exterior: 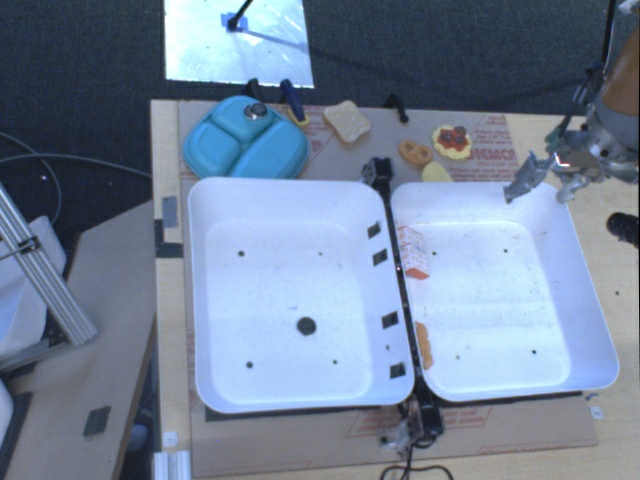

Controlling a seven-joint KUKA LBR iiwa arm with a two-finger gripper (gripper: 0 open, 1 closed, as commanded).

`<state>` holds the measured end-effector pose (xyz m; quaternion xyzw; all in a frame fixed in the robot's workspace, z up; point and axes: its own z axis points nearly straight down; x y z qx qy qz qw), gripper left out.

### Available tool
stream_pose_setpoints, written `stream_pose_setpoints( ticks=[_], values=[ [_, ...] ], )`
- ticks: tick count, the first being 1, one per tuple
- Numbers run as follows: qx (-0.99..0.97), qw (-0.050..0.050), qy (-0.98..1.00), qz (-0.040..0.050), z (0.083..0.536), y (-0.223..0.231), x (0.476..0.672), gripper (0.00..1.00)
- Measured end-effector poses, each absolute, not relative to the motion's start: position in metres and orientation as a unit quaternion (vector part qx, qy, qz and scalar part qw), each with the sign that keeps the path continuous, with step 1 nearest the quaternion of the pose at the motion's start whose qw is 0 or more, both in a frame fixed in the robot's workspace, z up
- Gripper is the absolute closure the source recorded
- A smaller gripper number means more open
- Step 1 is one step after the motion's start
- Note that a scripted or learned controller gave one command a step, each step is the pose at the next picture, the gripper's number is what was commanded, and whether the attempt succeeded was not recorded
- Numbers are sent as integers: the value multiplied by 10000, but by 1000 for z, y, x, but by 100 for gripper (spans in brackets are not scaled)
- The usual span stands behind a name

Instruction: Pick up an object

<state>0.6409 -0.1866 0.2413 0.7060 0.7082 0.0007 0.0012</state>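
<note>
- The pincer hangs spread wide and grasping nothing over the right bin's far right corner.
- A red-and-white packet lies against that bin's left wall.

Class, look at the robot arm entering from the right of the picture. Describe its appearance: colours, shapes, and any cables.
The arm shows an orange band above a grey metallic wrist. Its gripper ends in two slim grey fingers. A thin dark cable runs down toward the wrist from above.
</note>
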Motion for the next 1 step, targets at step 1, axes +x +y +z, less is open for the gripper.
stream_pose_setpoints(
  ticks=[1],
  values=[
    [7078,-35,7064,-19,110,-207,584,0]
  ],
)
